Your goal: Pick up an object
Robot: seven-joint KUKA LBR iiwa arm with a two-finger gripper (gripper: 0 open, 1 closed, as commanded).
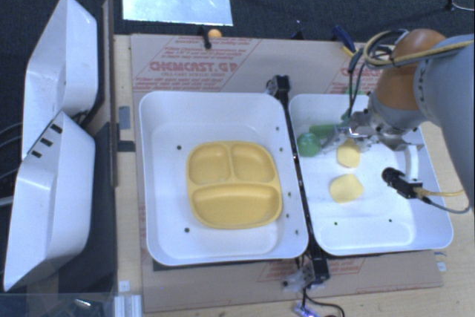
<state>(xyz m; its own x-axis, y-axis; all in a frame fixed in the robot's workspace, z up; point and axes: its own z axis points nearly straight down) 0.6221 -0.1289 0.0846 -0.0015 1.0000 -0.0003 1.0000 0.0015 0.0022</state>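
The right bin (386, 234) holds a green object (309, 140) by its left wall and two pale yellow pieces. One yellow piece (348, 156) lies just right of the green object. The other yellow piece (346, 188) lies a little nearer the front. My gripper (355, 133) is low over the bin's back half, directly above the upper yellow piece and close to the green object's right end. The grey arm with its orange band (404, 74) comes in from the right. Whether the gripper touches either object is hidden by its body.
The left bin (159, 234) holds a yellow divided plate (234, 183). A black clamp (280, 85) sits at the back between the bins. A black cable fitting (397, 182) hangs over the right bin's right side. White housings (56, 137) stand at the far left.
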